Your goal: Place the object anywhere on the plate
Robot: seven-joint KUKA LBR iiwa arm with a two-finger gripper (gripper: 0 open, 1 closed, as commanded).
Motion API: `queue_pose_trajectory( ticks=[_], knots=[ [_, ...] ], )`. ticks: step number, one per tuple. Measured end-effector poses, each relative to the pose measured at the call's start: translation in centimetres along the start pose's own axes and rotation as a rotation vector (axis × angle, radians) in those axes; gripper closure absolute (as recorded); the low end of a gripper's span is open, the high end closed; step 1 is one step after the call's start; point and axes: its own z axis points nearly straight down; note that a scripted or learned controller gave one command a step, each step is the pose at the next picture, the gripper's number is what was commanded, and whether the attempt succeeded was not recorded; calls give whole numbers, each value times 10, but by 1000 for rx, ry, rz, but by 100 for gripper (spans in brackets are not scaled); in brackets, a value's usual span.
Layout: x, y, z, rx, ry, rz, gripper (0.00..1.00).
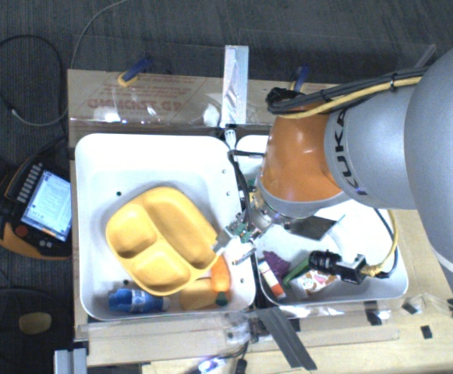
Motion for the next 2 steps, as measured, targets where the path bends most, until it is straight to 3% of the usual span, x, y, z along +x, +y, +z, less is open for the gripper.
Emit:
queue_pose_trajectory(
  ticks=[1, 2],
  knots=[
    [33, 12, -6, -1, 0, -281, 100],
    [33, 14, -12, 3, 4, -279, 100]
  ],
)
